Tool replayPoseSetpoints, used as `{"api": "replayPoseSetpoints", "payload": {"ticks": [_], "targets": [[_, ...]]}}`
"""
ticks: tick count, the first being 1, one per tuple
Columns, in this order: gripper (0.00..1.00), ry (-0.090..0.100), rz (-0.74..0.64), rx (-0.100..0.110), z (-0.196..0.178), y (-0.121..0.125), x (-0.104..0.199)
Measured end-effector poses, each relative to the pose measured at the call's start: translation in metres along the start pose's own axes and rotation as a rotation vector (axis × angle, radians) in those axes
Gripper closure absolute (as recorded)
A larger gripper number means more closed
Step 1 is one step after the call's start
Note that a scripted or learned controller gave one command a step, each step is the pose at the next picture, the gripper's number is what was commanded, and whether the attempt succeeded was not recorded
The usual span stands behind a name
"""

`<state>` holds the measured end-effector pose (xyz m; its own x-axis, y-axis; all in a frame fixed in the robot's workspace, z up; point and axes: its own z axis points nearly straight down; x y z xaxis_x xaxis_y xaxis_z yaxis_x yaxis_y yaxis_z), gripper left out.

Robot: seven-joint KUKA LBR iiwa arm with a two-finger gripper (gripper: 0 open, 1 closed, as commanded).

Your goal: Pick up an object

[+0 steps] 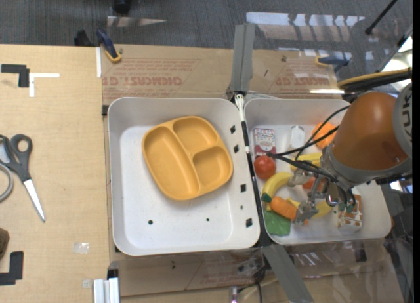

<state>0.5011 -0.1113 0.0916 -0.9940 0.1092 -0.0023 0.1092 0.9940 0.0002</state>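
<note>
Gripper (319, 201) low over right bin (374, 229) lower centre, near banana (277, 183); finger state unreadable. Approach step; next: descend, close.

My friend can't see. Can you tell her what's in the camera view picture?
A robot arm's end effector hangs low over toy food, including a banana and a tomato, in the right bin. The left bin holds a yellow divided plate.

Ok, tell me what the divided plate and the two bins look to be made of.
Divided plate: probably moulded plastic, matte orange-yellow, with one even colour and soft rounded compartment ridges. Left bin and right bin: likely thin plastic, smooth white with a slight sheen and rounded corners; metal cannot be ruled out.
</note>
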Motion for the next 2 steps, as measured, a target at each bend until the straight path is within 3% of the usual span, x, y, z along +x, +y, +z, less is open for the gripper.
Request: {"api": "replayPoseSetpoints", "payload": {"ticks": [1,2], "targets": [[0.00,-0.003,-0.012,0.000,-0.006,0.004,-0.086],[1.00,-0.008,-0.015,0.001,-0.016,0.005,-0.087]]}}
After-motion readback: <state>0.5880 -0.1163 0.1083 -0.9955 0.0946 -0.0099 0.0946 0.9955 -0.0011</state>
